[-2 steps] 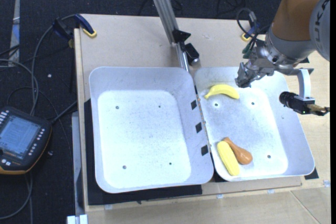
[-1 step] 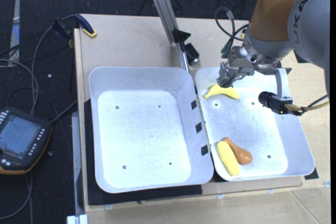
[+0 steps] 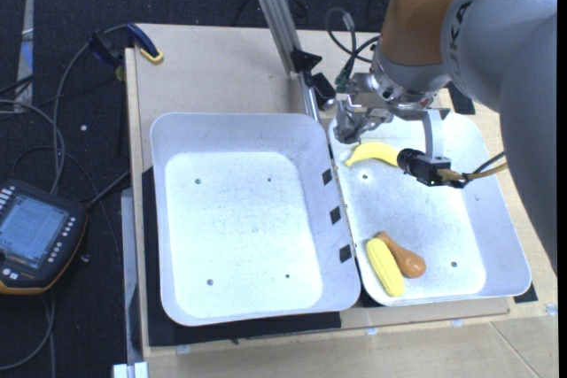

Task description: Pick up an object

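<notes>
Corn (image 3: 385, 267) overlaps orange piece (image 3: 404, 257); end effector (image 3: 348, 128) seemingly above banana (image 3: 373, 156).

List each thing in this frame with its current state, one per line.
Claw: low over the right bin's far left corner, beside the banana.
Banana: lying flat in the right bin, no grip on it visible.
Corn cob: lying in the right bin's near part, touching the brown piece.
Brown piece: lying against the corn cob.
</notes>
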You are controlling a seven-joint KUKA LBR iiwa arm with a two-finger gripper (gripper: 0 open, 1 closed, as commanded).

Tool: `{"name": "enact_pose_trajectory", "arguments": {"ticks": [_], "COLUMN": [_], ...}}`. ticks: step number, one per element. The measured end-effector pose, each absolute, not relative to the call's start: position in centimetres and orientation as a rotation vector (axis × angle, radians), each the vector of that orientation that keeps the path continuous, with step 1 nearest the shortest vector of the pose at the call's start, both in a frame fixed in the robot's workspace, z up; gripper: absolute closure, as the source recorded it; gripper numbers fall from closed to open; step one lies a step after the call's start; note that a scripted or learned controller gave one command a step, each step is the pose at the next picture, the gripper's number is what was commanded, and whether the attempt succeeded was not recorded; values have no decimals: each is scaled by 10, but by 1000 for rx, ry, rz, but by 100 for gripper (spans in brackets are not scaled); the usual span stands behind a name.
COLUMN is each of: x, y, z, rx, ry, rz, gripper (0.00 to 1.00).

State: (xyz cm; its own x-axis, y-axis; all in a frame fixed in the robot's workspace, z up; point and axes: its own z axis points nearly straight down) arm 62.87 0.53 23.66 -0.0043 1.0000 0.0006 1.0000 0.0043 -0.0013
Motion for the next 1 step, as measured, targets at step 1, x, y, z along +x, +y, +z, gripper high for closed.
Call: {"name": "enact_pose_trajectory", "arguments": {"ticks": [1], "x": [636], "y": [52], "z": [230], "rx": [-2217], "ry": [-2225], "rz": [0], "gripper": [100]}}
